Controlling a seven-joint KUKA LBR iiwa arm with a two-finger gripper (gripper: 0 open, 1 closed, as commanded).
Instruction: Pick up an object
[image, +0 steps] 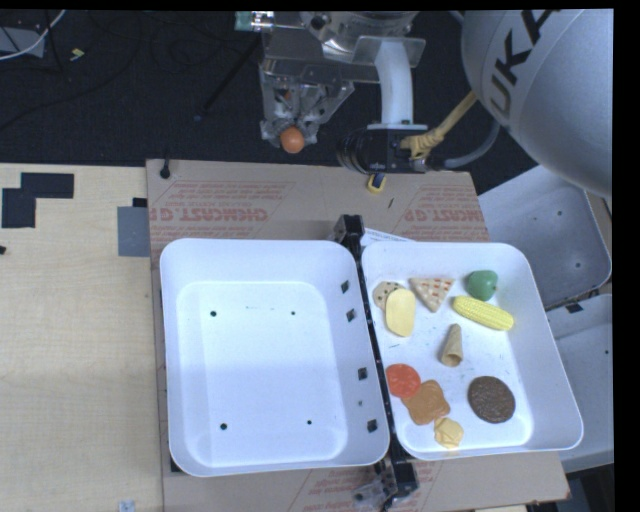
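I see the tool (293, 132) above the left bin (190, 300), closed on one small orange ball (292, 140); the right bin (530, 330) holds nine smooth toy foods.

Robotics lab: big grey KUKA-marked robot arm (540, 70) w/ cables, two shallow white plastic bins (262, 265) on printed brown cardboard sheet (250, 205), pale wood surface (70, 330), assorted toy food pieces (482, 314).

Orange ball (291, 140); yellow corn (483, 314); white bins (176, 300).
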